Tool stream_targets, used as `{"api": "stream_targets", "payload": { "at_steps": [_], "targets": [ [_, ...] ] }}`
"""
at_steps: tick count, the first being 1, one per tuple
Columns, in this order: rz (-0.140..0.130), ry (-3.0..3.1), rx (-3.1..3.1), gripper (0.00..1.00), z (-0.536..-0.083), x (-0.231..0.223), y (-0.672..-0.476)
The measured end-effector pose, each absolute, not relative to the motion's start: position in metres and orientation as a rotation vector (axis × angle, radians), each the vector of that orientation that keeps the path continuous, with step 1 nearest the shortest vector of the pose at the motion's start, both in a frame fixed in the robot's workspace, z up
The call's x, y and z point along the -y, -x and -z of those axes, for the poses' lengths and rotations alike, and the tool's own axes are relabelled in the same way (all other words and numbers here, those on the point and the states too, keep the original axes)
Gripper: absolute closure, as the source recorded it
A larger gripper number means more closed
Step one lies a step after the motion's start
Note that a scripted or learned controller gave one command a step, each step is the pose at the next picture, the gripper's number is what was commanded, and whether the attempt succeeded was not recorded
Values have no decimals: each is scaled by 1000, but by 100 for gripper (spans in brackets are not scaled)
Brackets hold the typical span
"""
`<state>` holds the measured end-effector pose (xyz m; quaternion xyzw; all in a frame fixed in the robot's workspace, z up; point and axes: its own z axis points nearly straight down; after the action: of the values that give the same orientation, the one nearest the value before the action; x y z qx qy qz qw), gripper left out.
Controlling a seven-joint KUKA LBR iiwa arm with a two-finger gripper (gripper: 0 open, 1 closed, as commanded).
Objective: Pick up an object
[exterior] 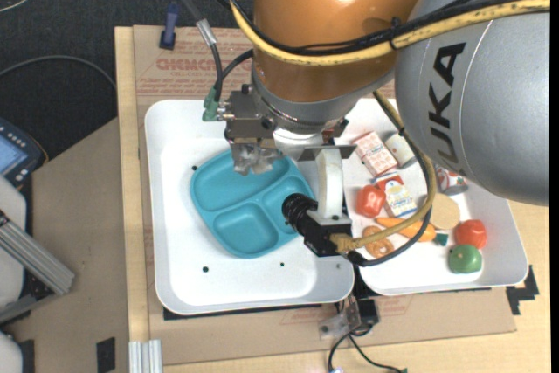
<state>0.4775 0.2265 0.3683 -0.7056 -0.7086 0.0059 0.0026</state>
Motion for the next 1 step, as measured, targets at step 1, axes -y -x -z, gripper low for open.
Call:
{"api": "stream_targets", "payload": {
  "at_steps": [1],
  "targets": [
    [-14, 2221, 2216, 100, -258, -224, -502]
  ]
}}
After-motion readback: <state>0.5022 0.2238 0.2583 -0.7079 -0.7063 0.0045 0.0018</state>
